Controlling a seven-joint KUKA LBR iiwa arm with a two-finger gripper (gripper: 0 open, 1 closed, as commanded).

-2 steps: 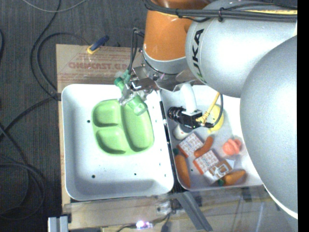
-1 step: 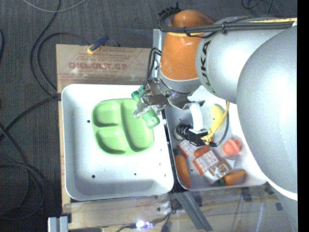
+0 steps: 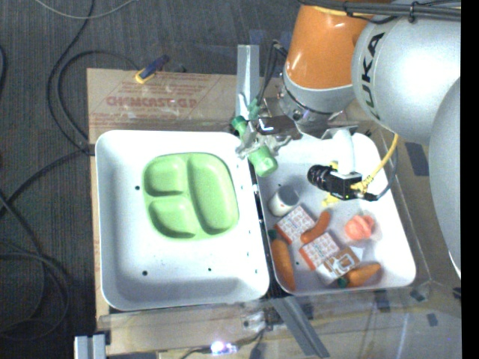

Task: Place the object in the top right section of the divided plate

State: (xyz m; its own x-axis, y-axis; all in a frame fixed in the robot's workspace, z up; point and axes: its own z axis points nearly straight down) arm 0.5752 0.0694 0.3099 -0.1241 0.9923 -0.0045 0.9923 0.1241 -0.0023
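- The left bin [image 3: 123, 264] is white, and a green divided plate [image 3: 192, 157] lies flat in the middle of it.
- The right bin [image 3: 389, 223] is white too and has lots of toy food in it.
- In it are a carrot [image 3: 282, 262] by the left wall and another carrot [image 3: 361, 275] near the bottom right corner.
- A sausage [image 3: 319, 226] lies between two checked boxes [image 3: 296, 221].
- A pink thing [image 3: 359, 227] and a small grey cup [image 3: 284, 198] are in there as well.
- The gripper [image 3: 252, 142] hangs over the wall where the two bins meet.
- Its fingers are squeezed on a green thing [image 3: 263, 161], which pokes out on both sides of them.
- The green thing is up in the air, just right of the plate.
- The bins sit on brown cardboard [image 3: 172, 99], with a little blue and yellow thing [image 3: 150, 69] on it.
- The floor [image 3: 45, 163] is dark carpet, with cables [image 3: 71, 47] lying across it.
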